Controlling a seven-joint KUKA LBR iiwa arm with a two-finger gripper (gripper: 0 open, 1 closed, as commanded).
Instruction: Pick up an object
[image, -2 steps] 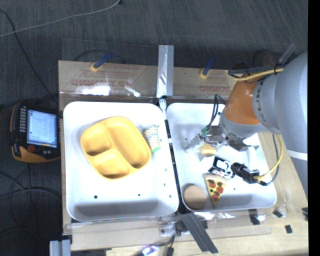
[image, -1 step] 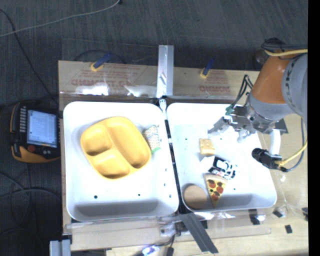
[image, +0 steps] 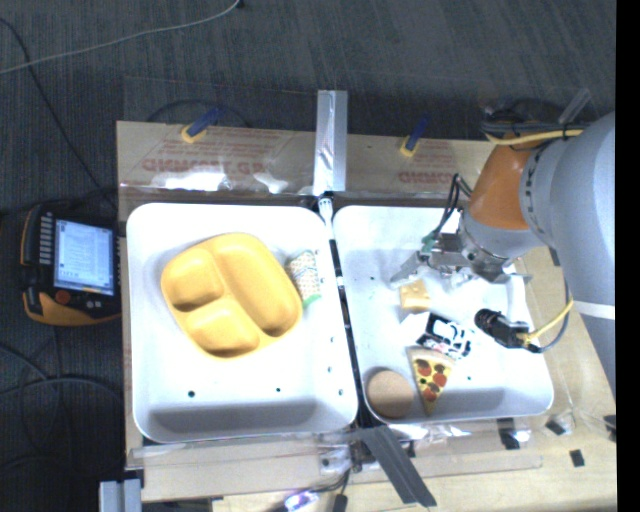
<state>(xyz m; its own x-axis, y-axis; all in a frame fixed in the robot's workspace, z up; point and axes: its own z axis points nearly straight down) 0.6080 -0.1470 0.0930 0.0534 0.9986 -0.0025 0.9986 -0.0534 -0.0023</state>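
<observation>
The grey arm with its orange band reaches in over the right-hand shallow white bin (image: 520, 395), and its claw (image: 440, 262) hangs low above the bin floor, just up and to the right of the small pale-yellow cheese-like wedge (image: 414, 295); that wedge looks the likeliest target, since the claw is poised nearest to it, though nothing can be seen between the fingers and I cannot tell whether the claw is spread or closed; it appears to hold nothing.

Taking the wedge as the landmark: below and right of it lies a small black-and-white printed block (image: 446, 336); further below that, a toy pizza slice with red dots (image: 431, 376); below and slightly left of the wedge, against the bin's near wall, a round brown bun-like piece (image: 389, 392); these sit loose and apart, presumably scattered so each can be grasped singly.

Far left of the wedge, in the left-hand white bin (image: 160, 400), rests a yellow plastic tray with three compartments (image: 230, 292), a small striped packet (image: 306, 275) touching its right edge.

The bins sit on a brown worktop (image: 135, 150) with clamps at the back; dark carpet surrounds it, cables trailing, and a handheld control pendant with a lit screen (image: 72, 263) lies well to the left.
</observation>
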